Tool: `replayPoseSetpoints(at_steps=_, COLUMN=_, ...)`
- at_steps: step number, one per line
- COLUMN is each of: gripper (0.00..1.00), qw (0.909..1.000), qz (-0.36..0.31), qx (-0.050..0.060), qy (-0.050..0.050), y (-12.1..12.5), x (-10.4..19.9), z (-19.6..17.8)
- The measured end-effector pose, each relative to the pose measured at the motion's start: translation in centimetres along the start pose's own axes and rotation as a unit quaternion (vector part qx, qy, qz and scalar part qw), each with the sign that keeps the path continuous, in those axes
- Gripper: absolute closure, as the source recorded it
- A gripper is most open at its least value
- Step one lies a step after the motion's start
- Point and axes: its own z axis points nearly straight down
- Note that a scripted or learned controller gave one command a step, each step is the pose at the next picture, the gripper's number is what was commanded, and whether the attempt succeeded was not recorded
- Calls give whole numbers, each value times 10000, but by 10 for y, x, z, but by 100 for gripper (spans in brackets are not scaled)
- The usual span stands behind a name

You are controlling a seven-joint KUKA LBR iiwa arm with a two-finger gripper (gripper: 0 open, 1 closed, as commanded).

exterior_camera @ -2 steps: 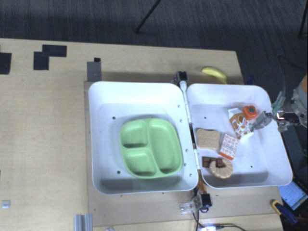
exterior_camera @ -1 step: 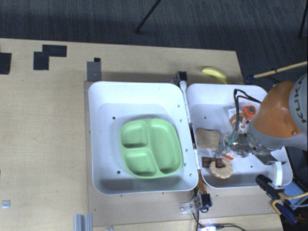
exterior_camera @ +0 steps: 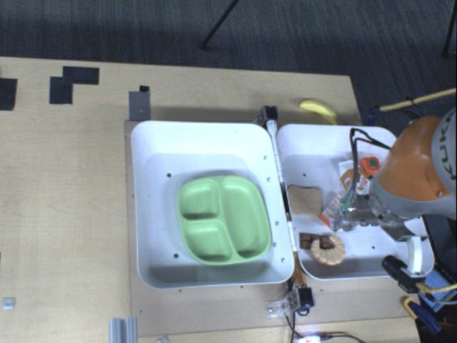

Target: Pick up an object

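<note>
The arm [exterior_camera: 418,166] reaches over the right bin [exterior_camera: 314,145], its hand [exterior_camera: 348,216] low beside a donut [exterior_camera: 326,249]; its grip cannot be told.

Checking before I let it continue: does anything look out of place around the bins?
One thing: a banana lies on the bench behind the right bin, outside both bins. The green divided plate sits flat in the left bin.

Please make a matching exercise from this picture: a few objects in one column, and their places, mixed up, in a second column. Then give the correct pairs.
Objects:
1. green divided plate
2. yellow banana
3. round tan donut-like piece

Places:
A. on the bench beyond the bins
B. near front of right bin
C. middle of left bin

Pairs: 1-C, 2-A, 3-B
</note>
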Motion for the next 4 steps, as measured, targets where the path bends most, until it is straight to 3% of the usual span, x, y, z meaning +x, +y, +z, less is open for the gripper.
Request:
replayPoseSetpoints(at_steps=1, gripper=0, qw=10000, qz=0, qx=2, qy=1, y=0, x=0, z=0)
replayPoseSetpoints(at_steps=2, gripper=100, qw=10000, qz=-12, qx=-17, qy=2, y=2, x=1, z=-11)
replayPoseSetpoints(at_steps=3, gripper=100, qw=10000, qz=9, qx=-79, qy=-34, y=73, x=-78, z=25)
replayPoseSetpoints(at_steps=4, gripper=100, qw=10000, qz=-3, qx=1, qy=-2, y=55, x=-20, z=-84)
